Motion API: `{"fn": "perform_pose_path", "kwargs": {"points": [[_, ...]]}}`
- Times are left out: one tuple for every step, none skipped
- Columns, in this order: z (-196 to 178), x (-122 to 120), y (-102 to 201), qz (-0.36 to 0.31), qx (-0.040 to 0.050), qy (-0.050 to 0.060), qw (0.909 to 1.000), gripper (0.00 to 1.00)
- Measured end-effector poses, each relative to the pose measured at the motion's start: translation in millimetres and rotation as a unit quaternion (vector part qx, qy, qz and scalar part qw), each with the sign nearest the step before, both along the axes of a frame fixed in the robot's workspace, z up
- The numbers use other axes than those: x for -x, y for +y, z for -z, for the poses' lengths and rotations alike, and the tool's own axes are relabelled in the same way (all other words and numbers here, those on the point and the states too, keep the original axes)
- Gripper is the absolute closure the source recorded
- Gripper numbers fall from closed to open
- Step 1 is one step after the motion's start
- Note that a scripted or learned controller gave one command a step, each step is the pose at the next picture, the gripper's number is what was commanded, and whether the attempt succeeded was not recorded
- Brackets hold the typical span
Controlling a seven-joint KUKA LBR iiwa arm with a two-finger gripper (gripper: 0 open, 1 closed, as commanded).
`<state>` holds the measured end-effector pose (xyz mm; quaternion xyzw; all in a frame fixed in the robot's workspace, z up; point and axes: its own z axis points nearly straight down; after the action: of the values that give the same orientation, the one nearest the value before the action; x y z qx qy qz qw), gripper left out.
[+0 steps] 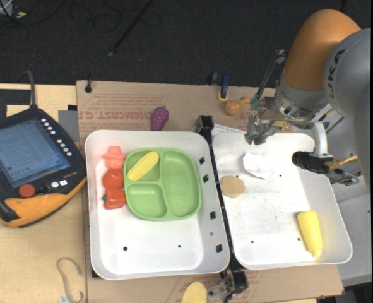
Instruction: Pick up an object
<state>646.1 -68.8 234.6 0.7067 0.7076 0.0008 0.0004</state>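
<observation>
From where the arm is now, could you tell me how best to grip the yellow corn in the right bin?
Grip the corn across its middle from straight above, closing on its long sides. It lies flat, lengthwise near the bin's right wall, so come down on the side away from the rim.

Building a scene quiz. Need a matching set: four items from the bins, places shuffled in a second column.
Items:
1. corn cob
2. yellow cone
3. tan disc
4. red figure

Places:
A. right bin, front right corner
B. left bin, beside the green tray's left edge
C. in the green tray, upper-left compartment
D. right bin, near the divider

Pairs: 1-C, 2-A, 3-D, 4-B
</observation>
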Motion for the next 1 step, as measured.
{"fn": "perform_pose_path", "kwargs": {"points": [[12.2,5.1,-3.9,0.001,0.0005,0.002,1.0000,1.00]]}}
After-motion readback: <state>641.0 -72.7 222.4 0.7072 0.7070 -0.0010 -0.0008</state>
